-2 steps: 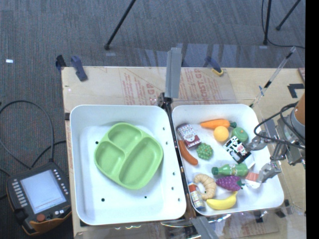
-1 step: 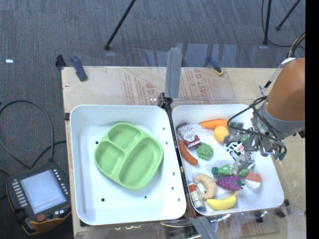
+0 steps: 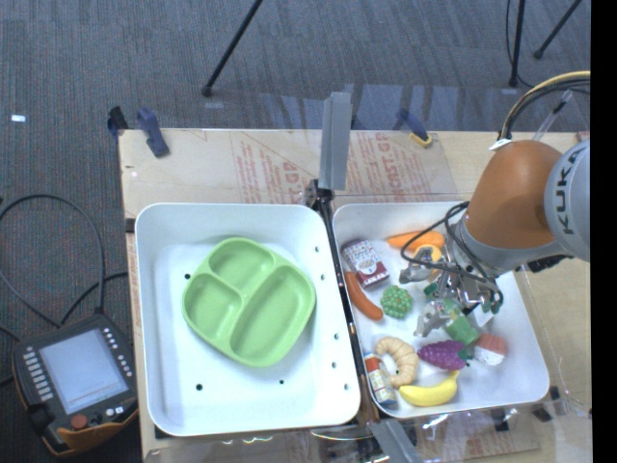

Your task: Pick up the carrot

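Left bin (image 3: 154, 258) holds a green divided plate (image 3: 249, 299); right bin (image 3: 528, 350) is toy-food clutter. Gripper (image 3: 445, 309) hangs mid-bin above the broccoli (image 3: 395, 302) and grapes (image 3: 442, 355), nothing between its fingers, jaw state can't tell. Carrot (image 3: 416, 239) lies near the back wall, partly under the wrist, well apart from the hotdog (image 3: 362, 295). Suggest: shift back, align across its width, descend clear of neighbours.

Two white bins (image 3: 154, 258), one green plate (image 3: 249, 300), one banana (image 3: 430, 391), one carrot (image 3: 416, 238), one croissant (image 3: 397, 358).
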Tool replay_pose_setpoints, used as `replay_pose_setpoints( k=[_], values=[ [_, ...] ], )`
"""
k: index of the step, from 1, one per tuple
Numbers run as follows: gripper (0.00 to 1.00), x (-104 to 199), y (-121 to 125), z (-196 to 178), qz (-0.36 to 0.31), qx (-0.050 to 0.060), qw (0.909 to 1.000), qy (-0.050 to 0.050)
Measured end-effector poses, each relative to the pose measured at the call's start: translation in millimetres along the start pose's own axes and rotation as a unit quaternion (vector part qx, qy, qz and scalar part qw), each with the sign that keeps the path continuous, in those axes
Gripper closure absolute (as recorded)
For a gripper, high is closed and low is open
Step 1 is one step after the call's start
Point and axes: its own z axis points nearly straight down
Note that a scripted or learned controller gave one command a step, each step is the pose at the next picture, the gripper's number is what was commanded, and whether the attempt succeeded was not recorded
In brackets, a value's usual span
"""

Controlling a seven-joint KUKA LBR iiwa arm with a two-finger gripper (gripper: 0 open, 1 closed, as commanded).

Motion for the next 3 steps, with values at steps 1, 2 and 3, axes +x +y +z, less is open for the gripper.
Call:
replay_pose_setpoints(
  k=[1, 2, 3],
  values=[
    [0.00, -51.1, -34.3, 13.2, 0.126, 0.000, 0.9920, 0.002],
    [0.00, -58.5, -0.6, 13.4, 0.176, 0.000, 0.9843, 0.002],
    [0.00, -60.4, 16.3, 13.4, 0.254, 0.000, 0.9673, 0.002]
  ],
)
